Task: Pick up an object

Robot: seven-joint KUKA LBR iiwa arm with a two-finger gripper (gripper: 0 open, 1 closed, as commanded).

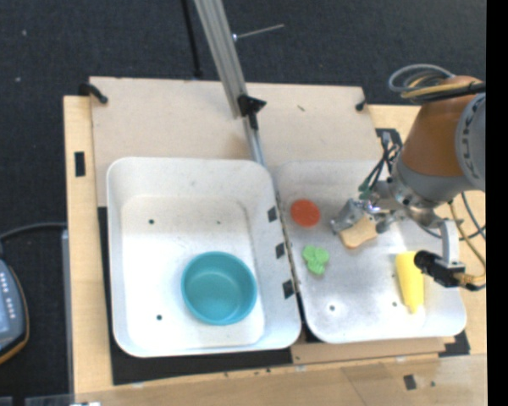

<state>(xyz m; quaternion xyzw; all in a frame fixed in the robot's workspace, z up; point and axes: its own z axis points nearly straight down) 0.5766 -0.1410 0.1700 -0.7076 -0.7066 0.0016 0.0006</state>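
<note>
- I see a tan wooden bench (169,117) on a dark carpeted floor, carrying two shallow white bins side by side.
- I take the right bin (339,320) as my landmark; the left bin (135,184) sits just beside it, their inner edges meeting at a row of small black clips.
- A teal bowl (219,288) stands upright in the left bin, towards its near edge, well apart from the right bin's contents.
- A slanted metal rail (224,49) runs from the top of the view down to the far end of the seam between the bins.
- Inside the right bin, near its left wall, I see a round orange-red object (305,212), and just nearer the camera than it a small green lumpy object (315,260).
- A yellow corn-like object (410,284) lies near the right bin's right edge, with a black piece of the arm's hardware just beside its upper end.
- A tan, bread-like piece (358,235) lies around the middle of the right bin.
- The arm (436,146), grey with an orange band, reaches over the right bin from its right side.
- The gripper (354,218) sits low over the right bin's middle, touching or just above the tan piece; I cannot tell how wide the claw is set, nor whether it grips the piece.
- A grey handheld device with a screen (0,299) lies on the floor, far beyond the left bin.
</note>
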